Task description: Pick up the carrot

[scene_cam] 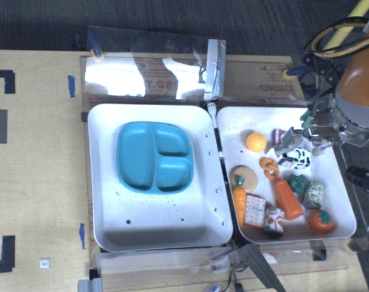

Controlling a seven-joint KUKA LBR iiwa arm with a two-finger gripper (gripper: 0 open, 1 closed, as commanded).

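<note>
Here, a wooden desk (pixel 32 181) carries two shallow white bins side by side. The left bin (pixel 111 224) holds a blue divided tray (pixel 154 157). To its right, the right bin (pixel 346 215) is crowded with toy food, and places below are given relative to the orange ball (pixel 256 142) near its upper middle. The carrot (pixel 239 204) lies below and a little left of the ball, along the bin's left wall, just beside a small printed card (pixel 254 210). Below and right of the ball sits an orange bottle (pixel 287 198), and farther down and right a tomato (pixel 321 221). The tool (pixel 301 140) is right of the ball, at about the same height, over a black-and-white toy (pixel 294 159); whether it is spread or pressed together cannot be told, and nothing is seen pinched in it. By this showing the approach step is in hand, the carrot untouched. The next move likely calls for travelling left and downward past the ball, then descending beside the card without catching it.
</note>
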